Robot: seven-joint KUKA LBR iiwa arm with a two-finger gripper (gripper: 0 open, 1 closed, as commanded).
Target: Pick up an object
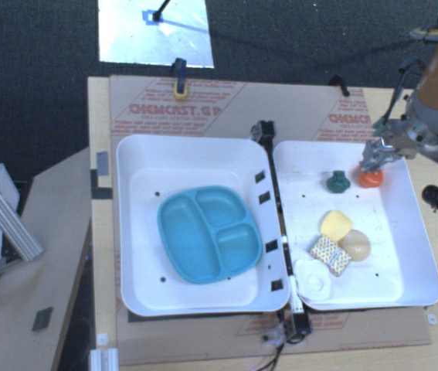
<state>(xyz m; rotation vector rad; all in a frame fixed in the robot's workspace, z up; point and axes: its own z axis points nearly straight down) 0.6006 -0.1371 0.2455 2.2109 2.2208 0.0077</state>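
Over the right bin [415,230], the arm's end effector [375,163] touches the orange object [371,179], grip indiscernible.

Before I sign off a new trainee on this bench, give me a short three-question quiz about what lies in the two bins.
1. True or false: the blue divided tray lies in the left bin.
2. Which object is the gripper right above? A) orange object B) dark green object C) yellow object
3. Fill in: the checkered packet lies in the ____ bin.

Key: 1 true; 2 A; 3 right.
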